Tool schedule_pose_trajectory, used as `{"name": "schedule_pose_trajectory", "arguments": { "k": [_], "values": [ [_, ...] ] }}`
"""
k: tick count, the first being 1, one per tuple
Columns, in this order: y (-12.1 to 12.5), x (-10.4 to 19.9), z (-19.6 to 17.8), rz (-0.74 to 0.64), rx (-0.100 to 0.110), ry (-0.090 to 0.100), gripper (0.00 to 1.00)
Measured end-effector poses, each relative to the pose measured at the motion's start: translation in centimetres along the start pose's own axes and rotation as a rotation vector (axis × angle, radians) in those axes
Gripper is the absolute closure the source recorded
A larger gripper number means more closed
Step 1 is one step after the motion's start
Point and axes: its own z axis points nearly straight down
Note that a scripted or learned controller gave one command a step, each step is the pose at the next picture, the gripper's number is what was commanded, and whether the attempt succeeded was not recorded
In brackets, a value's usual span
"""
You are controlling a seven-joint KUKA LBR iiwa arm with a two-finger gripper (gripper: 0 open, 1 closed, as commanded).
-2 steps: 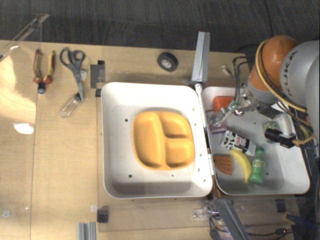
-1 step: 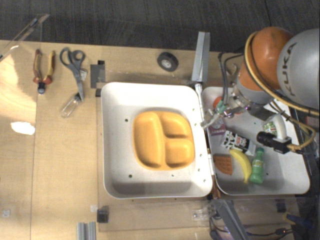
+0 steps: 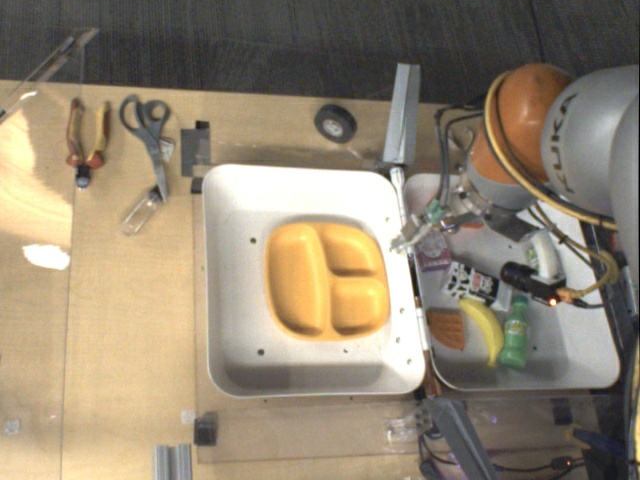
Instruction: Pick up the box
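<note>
While the box (image 3: 470,284), black-and-white patterned, lies flat in the right bin (image 3: 590,368) just beside a banana (image 3: 485,330) and green bottle (image 3: 514,334), the hand (image 3: 418,234) hangs over the bin's left rim w/ fingers apart, holding nothing.

The arm (image 3: 570,118) enters from three o'clock and bends over the right bin (image 3: 590,368); its gripper (image 3: 420,230) sits at the bin's nine-o'clock rim, by the divide between the bins; the left bin (image 3: 230,268) holds a yellow sectioned tray (image 3: 328,278) at its centre; in the right bin a patterned box (image 3: 470,284) lies near the middle, a banana (image 3: 485,330) at six o'clock of it, a green bottle (image 3: 515,333) just beside the banana; scissors (image 3: 150,143) and pliers (image 3: 85,140) lie on the bench (image 3: 110,348) at ten o'clock.
</note>
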Motion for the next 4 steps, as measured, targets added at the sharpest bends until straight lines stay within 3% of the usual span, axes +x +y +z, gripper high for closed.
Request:
{"name": "schedule_pose_trajectory", "arguments": {
  "k": [2,4],
  "values": [
    [0.55,-0.67,1.08,0.037,-0.007,0.013,0.0],
    [0.94,-0.84,1.47,0.049,-0.013,0.013,0.0]
  ]
}}
